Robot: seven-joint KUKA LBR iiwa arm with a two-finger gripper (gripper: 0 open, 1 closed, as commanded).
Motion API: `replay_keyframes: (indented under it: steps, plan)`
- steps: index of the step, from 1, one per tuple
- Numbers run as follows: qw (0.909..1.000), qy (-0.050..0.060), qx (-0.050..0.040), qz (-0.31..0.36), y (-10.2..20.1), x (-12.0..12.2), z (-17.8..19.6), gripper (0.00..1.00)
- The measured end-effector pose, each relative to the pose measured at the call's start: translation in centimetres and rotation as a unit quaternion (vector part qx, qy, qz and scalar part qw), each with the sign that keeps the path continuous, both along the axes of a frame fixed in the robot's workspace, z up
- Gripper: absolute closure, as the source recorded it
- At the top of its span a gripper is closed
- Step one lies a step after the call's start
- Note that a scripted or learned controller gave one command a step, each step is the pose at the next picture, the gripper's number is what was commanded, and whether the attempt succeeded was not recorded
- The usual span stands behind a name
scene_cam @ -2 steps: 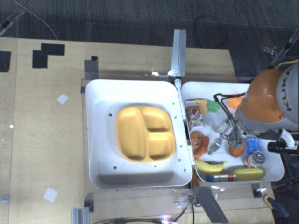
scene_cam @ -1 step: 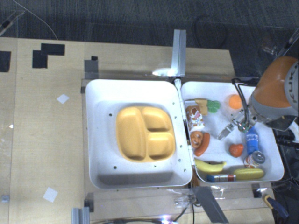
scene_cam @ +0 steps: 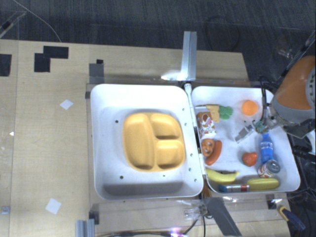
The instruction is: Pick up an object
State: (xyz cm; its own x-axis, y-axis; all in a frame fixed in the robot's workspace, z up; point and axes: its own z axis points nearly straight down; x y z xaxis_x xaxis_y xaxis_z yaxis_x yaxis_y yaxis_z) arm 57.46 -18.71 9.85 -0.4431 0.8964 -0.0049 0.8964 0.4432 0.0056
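Note:
The right bin (scene_cam: 291, 168) holds several small objects. Among them are an orange ball (scene_cam: 250, 107), a green toy (scene_cam: 225, 112) beside a yellow block (scene_cam: 213, 113), a printed packet (scene_cam: 206, 125) and a red-orange toy (scene_cam: 212, 151). There are also a red piece (scene_cam: 250, 158), a blue bottle (scene_cam: 266, 148), a can (scene_cam: 269, 169) and two bananas (scene_cam: 221, 175) (scene_cam: 262, 183). My gripper (scene_cam: 245, 132) hangs low over the bin's middle, just below the orange ball and left of the blue bottle. Nothing is visibly held.
The left bin (scene_cam: 106, 132) carries a yellow divided tray (scene_cam: 152, 141). A marker (scene_cam: 236, 187) lies along the right bin's front wall. A metal post (scene_cam: 189, 56) stands behind the wall between the bins. The arm's orange band (scene_cam: 296, 85) is over the right bin's far right corner.

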Motion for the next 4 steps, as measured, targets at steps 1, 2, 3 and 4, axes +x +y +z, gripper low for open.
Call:
replay_keyframes:
  steps: [1,2,3,4]
  plan:
    - [0.9941,0.002,0.0024,-0.108,8.8,-0.3,-0.5,0.0]
    - [0.9972,-0.001,-0.0014,0.075,1.7,5.7,-1.1,0.0]
    - [0.9889,0.011,-0.0016,0.148,2.9,9.1,-0.9,0.0]
    - [0.9879,-0.002,-0.0017,0.155,3.8,8.6,2.1,0.0]
